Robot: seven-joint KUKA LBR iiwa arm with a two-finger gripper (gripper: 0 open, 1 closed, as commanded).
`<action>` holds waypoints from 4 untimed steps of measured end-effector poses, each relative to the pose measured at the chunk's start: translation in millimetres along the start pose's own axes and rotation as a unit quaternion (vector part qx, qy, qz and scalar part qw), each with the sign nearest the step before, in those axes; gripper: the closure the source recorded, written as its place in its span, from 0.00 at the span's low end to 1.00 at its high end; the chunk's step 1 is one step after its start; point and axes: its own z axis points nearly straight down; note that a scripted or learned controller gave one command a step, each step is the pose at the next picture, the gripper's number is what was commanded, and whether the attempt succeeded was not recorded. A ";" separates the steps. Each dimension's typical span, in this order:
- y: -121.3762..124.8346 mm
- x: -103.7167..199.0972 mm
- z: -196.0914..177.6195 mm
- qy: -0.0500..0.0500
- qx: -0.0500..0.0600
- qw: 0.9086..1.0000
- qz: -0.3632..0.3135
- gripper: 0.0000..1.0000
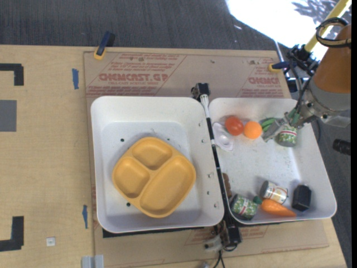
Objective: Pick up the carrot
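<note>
two shallow white bins sit side by side on a tan cardboard-covered worktop (50, 149). the left white bin (106, 116) holds a yellow three-compartment plastic plate (154, 176), lying near the bin's middle.

the right white bin (312, 166) holds the clutter. the orange plastic carrot (277, 208) lies on its side near the bin's front edge, tip toward the right, between a small silver-and-white tin can (274, 193) just behind it and a small black block (302, 197) to its right. a green-labelled can (244, 206) lies on its side just left of the carrot. at the back of the bin, a red ball-like fruit (234, 125) and an orange ball-like fruit (252, 129) sit touching each other, with a clear plastic piece (221, 139) at their left.

the grey arm with orange band (334, 71) comes in from the right. its claw (291, 121) is down at the back right of the right bin, on top of a green-and-white packet-like item (286, 137), well apart from the carrot. cannot tell how far the claw is open, or whether it has hold of anything.
</note>
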 end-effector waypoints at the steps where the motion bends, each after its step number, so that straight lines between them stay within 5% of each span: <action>1: 64.3 23.9 95.4 0.000 -0.002 1.000 0.001 0.00; 2: 19.8 43.7 96.3 0.000 0.000 0.996 -0.085 0.00; 3: 35.6 108.6 -2.7 0.001 0.001 0.991 0.135 0.00; 4: 35.2 108.4 -2.3 0.001 0.001 0.991 0.135 0.00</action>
